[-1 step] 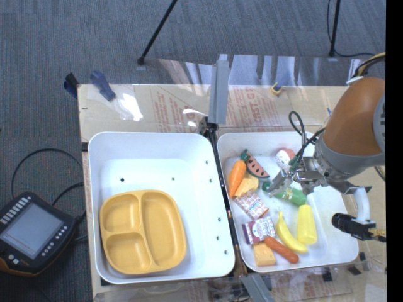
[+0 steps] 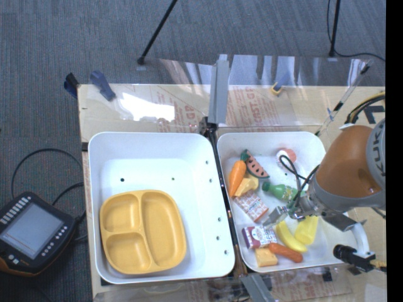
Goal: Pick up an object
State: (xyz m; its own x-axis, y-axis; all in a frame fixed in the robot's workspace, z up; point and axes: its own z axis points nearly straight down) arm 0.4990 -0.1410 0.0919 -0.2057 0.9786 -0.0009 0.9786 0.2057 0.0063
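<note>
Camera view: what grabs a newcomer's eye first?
The yellow tray, split into three compartments, lies in the left bin. The right bin holds a jumble of toy food: a carrot, a watermelon slice, a green bottle, a banana. The arm with its orange band reaches in from the right, its gripper low over that pile.

lighting is bright and even, with a cool cast. strongest glare lies on the clear sheet [image 2: 148, 110] just behind the left bin [image 2: 104, 153], where a white patch is blown out. the bin's white floor is near overexposure; soft shadow runs along its inner walls. the yellow tray [image 2: 143, 231] inside it casts only a faint shadow. overall focus is slightly soft, and small detail is grainy.
</note>
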